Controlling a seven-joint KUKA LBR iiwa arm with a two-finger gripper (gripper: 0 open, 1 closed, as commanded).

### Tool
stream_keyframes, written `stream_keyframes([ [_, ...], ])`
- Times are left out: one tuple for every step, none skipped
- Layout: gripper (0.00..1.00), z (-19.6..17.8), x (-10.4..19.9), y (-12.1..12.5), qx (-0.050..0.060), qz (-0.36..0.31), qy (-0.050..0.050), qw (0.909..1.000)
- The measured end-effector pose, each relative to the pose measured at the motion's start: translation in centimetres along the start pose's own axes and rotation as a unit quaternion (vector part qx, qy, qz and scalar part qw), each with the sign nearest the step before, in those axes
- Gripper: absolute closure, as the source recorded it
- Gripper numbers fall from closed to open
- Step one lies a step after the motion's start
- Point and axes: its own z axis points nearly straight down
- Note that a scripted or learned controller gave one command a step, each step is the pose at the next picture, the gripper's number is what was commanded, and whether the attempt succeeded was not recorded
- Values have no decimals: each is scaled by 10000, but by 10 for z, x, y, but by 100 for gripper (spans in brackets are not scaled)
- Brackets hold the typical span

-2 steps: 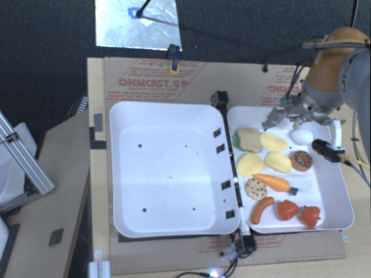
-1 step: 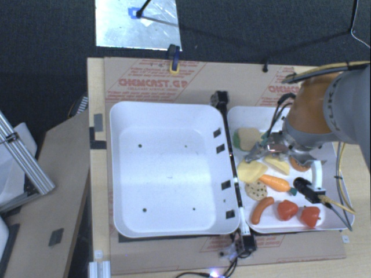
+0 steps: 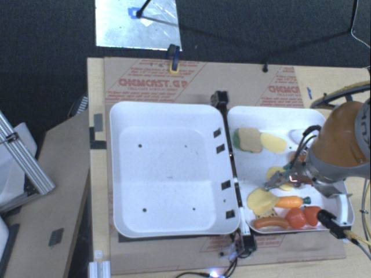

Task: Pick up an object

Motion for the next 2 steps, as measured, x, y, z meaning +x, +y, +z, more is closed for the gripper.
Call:
stream_keyframes([
  [100,-10,4,3,-22,-33,7,10000],
  [100,-198,27,-13,-96,-60,-3,9999],
])
